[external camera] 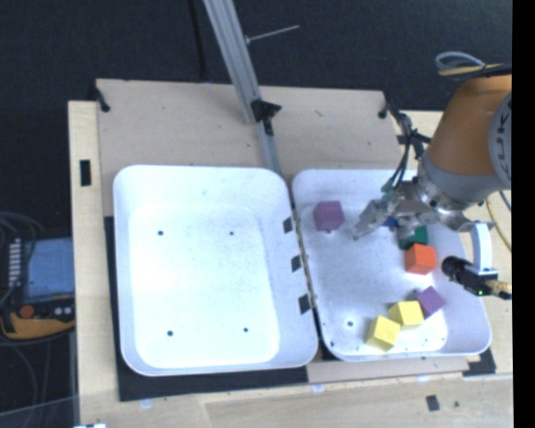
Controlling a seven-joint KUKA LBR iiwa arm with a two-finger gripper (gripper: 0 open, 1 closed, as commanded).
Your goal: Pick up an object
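Purple foam cube [328,215] is seen lying in the right-hand shallow white bin [339,328], near its upper left corner, just beside the jaws [364,225] of the grey arm with the orange band [468,141]. Whether the jaws are released or clenched cannot be told. An orange cube [420,258], a green block [416,235], two yellow cubes [395,322] and a smaller purple block [431,300] are spread toward the bin's right and lower side. The left-hand white bin [125,239] is set alongside on the worktop [178,123].
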